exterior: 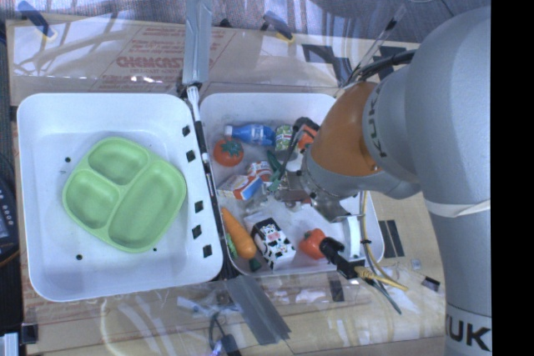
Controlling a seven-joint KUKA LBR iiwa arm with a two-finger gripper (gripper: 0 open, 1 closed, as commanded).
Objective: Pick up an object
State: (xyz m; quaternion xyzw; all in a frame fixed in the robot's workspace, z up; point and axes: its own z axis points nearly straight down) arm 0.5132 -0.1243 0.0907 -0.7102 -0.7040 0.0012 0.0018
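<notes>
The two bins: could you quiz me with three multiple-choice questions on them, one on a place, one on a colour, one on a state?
1. Where is the plate?
A. left bin
B. right bin
C. on the bench

2. What colour is the plate?
A. red
B. green
C. blue

3. How does the bottle lie?
A. upright
B. on its side
C. on the plate

Answers: 1 A, it sits on the left bin's floor. 2 B, it is pale green with three compartments. 3 B, it lies flat near the right bin's far wall.
</notes>
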